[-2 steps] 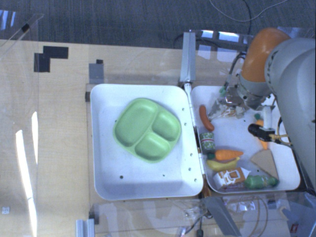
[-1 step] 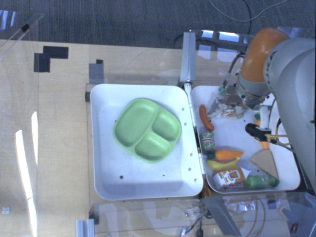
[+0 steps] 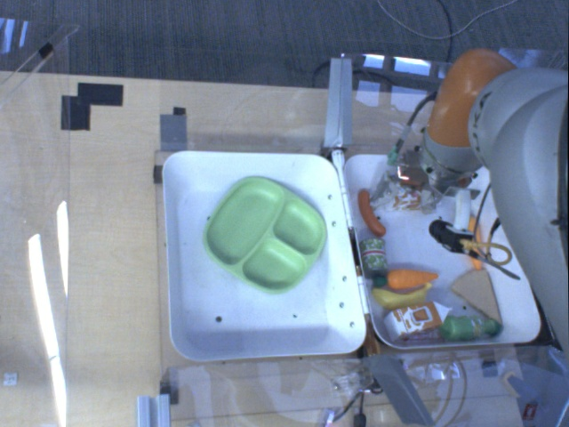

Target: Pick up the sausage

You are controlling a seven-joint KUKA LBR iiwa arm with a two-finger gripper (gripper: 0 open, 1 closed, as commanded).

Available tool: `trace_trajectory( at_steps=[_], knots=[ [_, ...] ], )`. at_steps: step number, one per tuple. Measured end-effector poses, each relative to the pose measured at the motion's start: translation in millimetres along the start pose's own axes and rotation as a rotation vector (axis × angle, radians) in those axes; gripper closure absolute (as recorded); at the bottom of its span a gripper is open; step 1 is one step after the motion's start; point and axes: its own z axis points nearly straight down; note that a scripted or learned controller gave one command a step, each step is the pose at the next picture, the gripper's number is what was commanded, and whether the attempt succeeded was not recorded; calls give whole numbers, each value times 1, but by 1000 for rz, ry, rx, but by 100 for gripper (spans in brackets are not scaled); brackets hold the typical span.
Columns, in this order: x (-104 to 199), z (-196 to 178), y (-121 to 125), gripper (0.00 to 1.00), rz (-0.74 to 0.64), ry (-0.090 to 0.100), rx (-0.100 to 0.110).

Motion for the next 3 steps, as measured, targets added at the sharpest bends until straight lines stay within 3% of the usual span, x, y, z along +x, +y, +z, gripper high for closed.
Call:
trace_trajectory(
  at_steps=[1, 3],
  knots=[
    [4, 0, 0, 0, 96, 6, -16],
    [5, 0, 3, 0, 130, 6, -12]
  ],
)
